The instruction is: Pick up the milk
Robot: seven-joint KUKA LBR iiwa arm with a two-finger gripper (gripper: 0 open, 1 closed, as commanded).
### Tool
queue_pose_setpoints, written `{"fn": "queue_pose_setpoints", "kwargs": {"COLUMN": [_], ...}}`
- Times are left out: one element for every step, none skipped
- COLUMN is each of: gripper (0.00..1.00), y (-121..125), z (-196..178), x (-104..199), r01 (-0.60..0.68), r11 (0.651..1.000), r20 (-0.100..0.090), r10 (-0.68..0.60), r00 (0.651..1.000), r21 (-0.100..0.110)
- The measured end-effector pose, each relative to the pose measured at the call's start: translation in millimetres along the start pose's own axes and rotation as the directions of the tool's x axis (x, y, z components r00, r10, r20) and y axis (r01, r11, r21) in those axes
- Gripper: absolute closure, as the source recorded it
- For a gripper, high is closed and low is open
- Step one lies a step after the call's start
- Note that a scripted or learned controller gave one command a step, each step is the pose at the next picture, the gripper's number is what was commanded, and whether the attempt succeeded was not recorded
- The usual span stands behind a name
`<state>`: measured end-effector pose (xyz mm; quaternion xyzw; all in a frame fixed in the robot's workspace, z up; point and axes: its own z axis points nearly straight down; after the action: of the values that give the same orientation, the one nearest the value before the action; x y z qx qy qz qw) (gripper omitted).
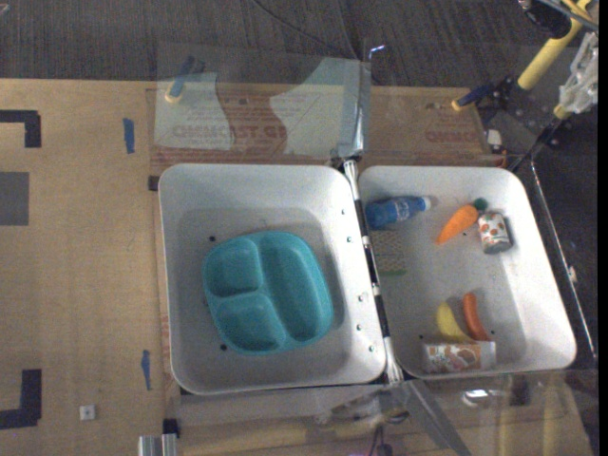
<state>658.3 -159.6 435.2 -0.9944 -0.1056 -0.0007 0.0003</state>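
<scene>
Two milk candidates, upright carton point(494, 231) and lying carton point(459, 355), so we risk a wrong grab; we cannot tell the pincer's state.

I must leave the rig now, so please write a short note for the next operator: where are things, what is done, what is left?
Done: nothing yet, no carton is lifted.
Two cartons are in the right bin: a small carton beside the carrot, and a long carton lying at the near wall. The labels are too blurred to tell which is the milk.
Left: the whole pick.
</scene>
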Motion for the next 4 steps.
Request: {"fn": "queue_pose_setpoints", "kwargs": {"gripper": [1.00, 1.00, 1.00, 1.00], "y": [13, 23, 22, -6], "z": [0, 6, 0, 86], "x": [-3, 0, -1, -34], "r01": [-0.010, -0.009, 0.006, 0.155], "r11": [1.000, 1.000, 1.000, 0.988], "r20": [0.000, 0.000, 0.000, 0.004], "r10": [0.010, 0.009, -0.006, -0.155], "r00": [1.000, 1.000, 1.000, 0.988], "r21": [0.000, -0.001, -0.001, 0.003]}}
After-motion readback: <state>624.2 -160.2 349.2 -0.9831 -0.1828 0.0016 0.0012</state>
